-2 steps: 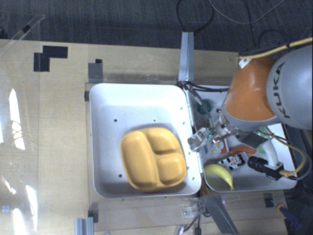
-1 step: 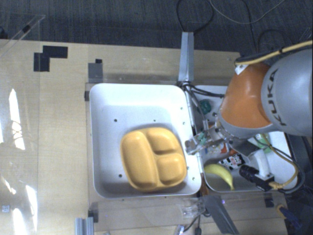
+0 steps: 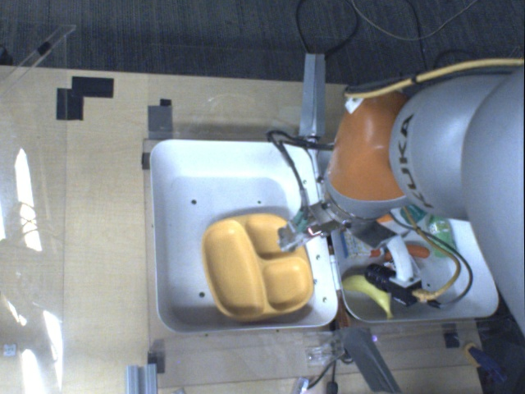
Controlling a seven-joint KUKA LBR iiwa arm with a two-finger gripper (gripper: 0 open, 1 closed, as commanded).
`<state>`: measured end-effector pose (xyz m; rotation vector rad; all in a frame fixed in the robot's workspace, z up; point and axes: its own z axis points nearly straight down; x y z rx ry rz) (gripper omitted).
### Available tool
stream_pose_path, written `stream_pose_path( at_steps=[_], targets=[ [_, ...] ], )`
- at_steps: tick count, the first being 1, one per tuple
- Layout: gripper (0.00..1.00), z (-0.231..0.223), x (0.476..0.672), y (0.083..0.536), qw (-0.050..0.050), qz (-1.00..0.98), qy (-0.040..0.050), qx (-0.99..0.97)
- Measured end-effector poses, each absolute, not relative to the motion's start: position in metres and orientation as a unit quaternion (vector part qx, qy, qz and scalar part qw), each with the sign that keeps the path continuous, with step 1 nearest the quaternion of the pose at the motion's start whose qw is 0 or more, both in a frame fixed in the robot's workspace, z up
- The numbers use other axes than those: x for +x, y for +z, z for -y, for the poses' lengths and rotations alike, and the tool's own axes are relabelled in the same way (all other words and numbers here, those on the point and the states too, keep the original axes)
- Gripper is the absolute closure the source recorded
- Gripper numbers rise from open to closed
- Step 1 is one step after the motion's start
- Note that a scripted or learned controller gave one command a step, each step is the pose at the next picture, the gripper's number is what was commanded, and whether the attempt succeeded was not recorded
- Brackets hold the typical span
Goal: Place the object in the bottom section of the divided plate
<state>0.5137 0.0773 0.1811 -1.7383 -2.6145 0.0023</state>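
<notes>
A yellow divided plate (image 3: 246,269) lies in the left white bin (image 3: 205,187), toward its front right corner. It has one long section on the left and two smaller ones on the right. My gripper (image 3: 297,232) hangs low over the plate's right edge, between the two smaller sections and close to the wall between the bins. I cannot make out any object at its tip. The grey arm with its orange band (image 3: 369,154) reaches in from the right and hides much of the right bin.
In the right bin (image 3: 484,298) lie a yellow banana (image 3: 365,292), a white and black item (image 3: 404,271), an orange piece (image 3: 420,251) and a green packet (image 3: 436,230). Cables run from the wrist across that bin. A metal post (image 3: 312,97) stands behind the bins.
</notes>
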Motion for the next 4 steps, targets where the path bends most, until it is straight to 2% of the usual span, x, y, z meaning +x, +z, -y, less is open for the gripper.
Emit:
stream_pose_path(
  at_steps=[1,2,3,4],
  targets=[
    [1.00,-0.093,0.532,0.181,0.001,0.841,0.0007,-0.541],
    [1.00,-0.038,0.497,0.183,-0.002,0.853,-0.0005,-0.522],
    [1.00,-0.062,0.511,0.181,0.001,0.858,0.0005,-0.513],
    [1.00,-0.095,0.536,0.181,0.000,0.880,0.0003,-0.475]
  ],
)
